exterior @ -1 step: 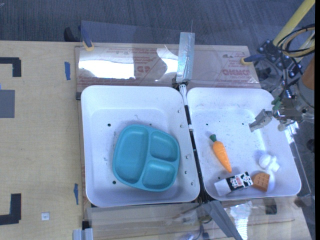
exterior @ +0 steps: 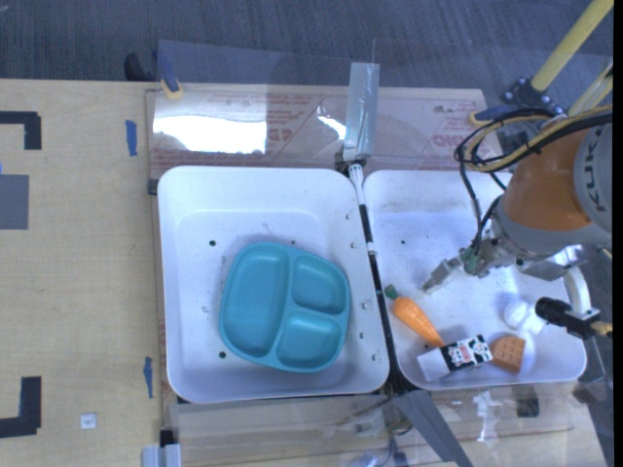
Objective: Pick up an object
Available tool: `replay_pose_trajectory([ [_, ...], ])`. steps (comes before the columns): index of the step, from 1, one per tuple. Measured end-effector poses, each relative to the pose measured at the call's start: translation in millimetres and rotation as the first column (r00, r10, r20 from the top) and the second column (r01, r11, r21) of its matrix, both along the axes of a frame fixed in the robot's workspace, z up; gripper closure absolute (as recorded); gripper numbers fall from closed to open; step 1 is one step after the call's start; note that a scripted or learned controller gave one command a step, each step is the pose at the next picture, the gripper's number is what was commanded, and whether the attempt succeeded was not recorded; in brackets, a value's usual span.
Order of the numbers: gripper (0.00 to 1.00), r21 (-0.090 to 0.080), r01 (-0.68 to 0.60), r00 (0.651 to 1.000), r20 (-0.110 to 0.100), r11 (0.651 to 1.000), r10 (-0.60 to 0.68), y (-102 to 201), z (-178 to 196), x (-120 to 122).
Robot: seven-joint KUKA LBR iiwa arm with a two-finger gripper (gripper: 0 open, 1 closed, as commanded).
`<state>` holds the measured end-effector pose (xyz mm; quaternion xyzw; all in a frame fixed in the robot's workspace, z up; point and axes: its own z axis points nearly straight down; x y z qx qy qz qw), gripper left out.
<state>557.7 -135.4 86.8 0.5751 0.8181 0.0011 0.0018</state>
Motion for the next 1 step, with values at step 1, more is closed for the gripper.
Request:
replay_pose_trajectory([
  [1, 0.0, 0.001, -0.014, 1.0, 0.0, 1.0, 0.014, 62.3, 98.5, -57.2],
])
